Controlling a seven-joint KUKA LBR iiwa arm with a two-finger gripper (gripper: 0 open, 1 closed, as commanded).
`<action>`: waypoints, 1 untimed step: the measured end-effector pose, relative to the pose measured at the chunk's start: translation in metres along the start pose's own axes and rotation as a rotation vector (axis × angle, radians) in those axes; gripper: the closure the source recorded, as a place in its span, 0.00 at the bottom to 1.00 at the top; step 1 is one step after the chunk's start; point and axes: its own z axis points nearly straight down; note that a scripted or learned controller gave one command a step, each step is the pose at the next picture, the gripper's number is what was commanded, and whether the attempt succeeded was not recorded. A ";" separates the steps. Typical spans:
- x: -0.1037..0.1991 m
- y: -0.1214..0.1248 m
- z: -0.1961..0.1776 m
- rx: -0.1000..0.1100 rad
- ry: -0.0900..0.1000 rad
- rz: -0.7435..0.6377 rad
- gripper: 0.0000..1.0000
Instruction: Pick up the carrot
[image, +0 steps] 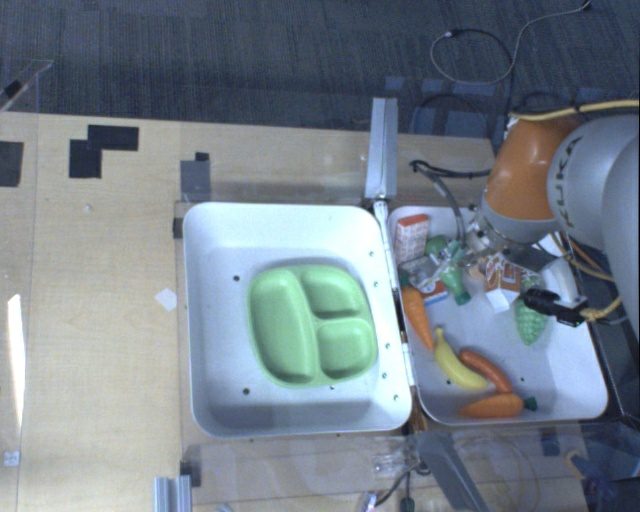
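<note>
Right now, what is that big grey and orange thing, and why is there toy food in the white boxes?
That big thing is a robot arm, grey with an orange band. It reaches in from the right, and the camera looks down from above the bench. Its gripper, a two-finger hand, hangs low over the right bin; I can't tell if it is open or shut. On the bench sit two white bins side by side. The left bin holds a green plate with three sections. The right bin holds toy food: a carrot by its left wall, a banana, a small carton and other bits. The robot's job is to pick up the carrot.
</note>
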 end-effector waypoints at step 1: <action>0.016 -0.027 -0.002 -0.008 -0.001 -0.082 0.00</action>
